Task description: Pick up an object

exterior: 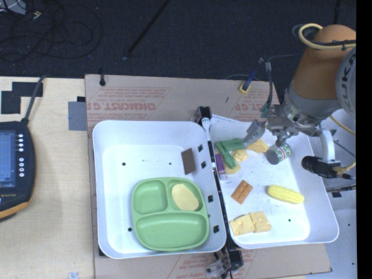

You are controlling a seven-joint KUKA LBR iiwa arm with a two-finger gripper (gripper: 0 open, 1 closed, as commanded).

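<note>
My gripper (pixel 266 138) hangs over the back of the right bin (pixel 322 228), its two fingers spread open with nothing held between them. A small yellow piece (pixel 258 146) lies just below the gap. A little green and white can (pixel 281 153) sits right at the tip of the right finger (pixel 278 142). Further forward in that bin lie a corn cob (pixel 285 195), an orange-brown block (pixel 242 191) and two cheese wedges (pixel 250 222). A green pod (pixel 231 145), yellow bits (pixel 233 158) and a purple item (pixel 219 163) crowd the bin's left wall.
The left bin (pixel 110 156) holds a green divided plate (pixel 168 220) with a yellow piece (pixel 185 197) in one section, and a brown block (pixel 188 160) behind it. A control pendant (pixel 13 164) rests on the bench at far left. A black part (pixel 318 165) of the arm reaches over the right bin's edge.
</note>
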